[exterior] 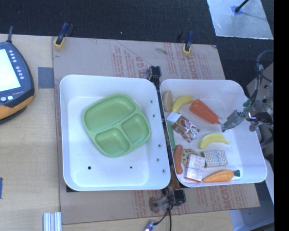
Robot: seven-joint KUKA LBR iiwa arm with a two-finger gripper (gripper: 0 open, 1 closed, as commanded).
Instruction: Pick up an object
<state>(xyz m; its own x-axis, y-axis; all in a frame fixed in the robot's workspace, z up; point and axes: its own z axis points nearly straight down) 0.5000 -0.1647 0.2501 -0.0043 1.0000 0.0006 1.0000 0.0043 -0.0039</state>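
Note:
The right bin (241, 93) holds several toy foods: a red-orange carrot-like piece (203, 111), two yellow bananas (183, 101) (214, 139), a brown and white packet (185, 127), a patterned square block (215, 158), a pink and white box (195, 167), an orange carrot (220, 176) and an orange sausage (177, 159). My gripper (229, 122) hangs over the right side of this bin, just right of the red-orange piece and above the lower banana. Nothing shows in its grasp.
The left bin (72, 172) carries a green divided plate (116, 125). A tablet-like pendant (7, 81) lies at the bench's far left. Clamps (61, 35) (188, 42) pin the cardboard sheet at the back. A beige piece (167, 100) rests by the divider.

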